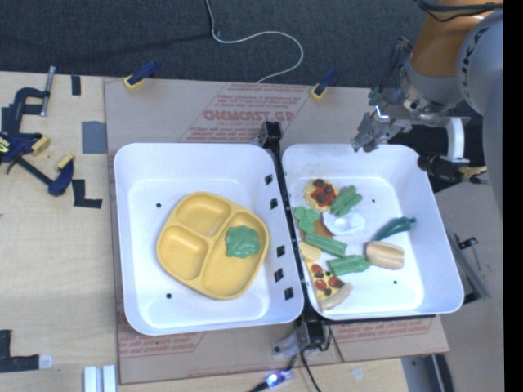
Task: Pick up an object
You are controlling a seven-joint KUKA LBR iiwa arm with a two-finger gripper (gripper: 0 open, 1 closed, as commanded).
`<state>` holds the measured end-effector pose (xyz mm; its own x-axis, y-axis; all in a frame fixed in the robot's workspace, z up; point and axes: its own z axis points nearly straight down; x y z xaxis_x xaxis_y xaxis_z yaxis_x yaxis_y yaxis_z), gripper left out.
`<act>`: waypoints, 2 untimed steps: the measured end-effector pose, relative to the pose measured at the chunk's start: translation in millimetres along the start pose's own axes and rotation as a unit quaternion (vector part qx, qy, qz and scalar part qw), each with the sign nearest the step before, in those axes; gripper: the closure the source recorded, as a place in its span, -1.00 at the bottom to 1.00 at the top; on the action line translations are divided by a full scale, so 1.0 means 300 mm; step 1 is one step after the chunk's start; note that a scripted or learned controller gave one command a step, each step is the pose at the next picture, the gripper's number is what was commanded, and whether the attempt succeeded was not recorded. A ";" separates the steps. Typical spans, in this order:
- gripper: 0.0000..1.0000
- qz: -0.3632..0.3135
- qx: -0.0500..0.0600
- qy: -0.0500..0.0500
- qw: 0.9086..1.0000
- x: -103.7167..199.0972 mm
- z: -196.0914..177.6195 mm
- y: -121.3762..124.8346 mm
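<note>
1. I see the pickable things heaped in the right white shallow bin [425, 211], mostly toward its left wall: a small pizza slice with red dots [320, 193] near the far side, a light green pod-shaped toy [346, 200] touching it, and a white flat piece [344, 222] just beside them.
2. Further toward the near edge lie a tan bread roll [385, 256], a dark green pepper-like piece [395, 228] just beyond it, a green bean-shaped toy [349, 265] touching the roll's left end, and a second pizza slice [327, 284] at the near left of the bin.
3. The left white shallow bin [139, 219] holds a yellow divided plastic plate [196, 247], with a dark green leafy toy [243, 242] lying in its right compartment.
4. The gripper [369, 134] hangs above the far rim of the right bin, apart from every toy. I cannot tell how it is set, released or clenched; nothing shows between it.
5. The grey arm with its orange band [445, 31] reaches in from the surface's far right corner.
6. Both bins sit on a brown cardboard sheet [237, 117] clipped to the wooden surface [57, 260]; blue clamps [29, 137] lie at the left edge.
</note>
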<state>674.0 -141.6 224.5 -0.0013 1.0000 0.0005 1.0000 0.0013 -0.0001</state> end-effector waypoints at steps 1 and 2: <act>1.00 -0.001 0.001 0.000 1.000 0.146 0.026 -0.079; 1.00 0.000 0.002 -0.001 1.000 0.283 0.019 -0.172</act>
<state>622.2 -56.7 218.9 -0.0015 1.0000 -0.0005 1.0000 0.0015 -0.0034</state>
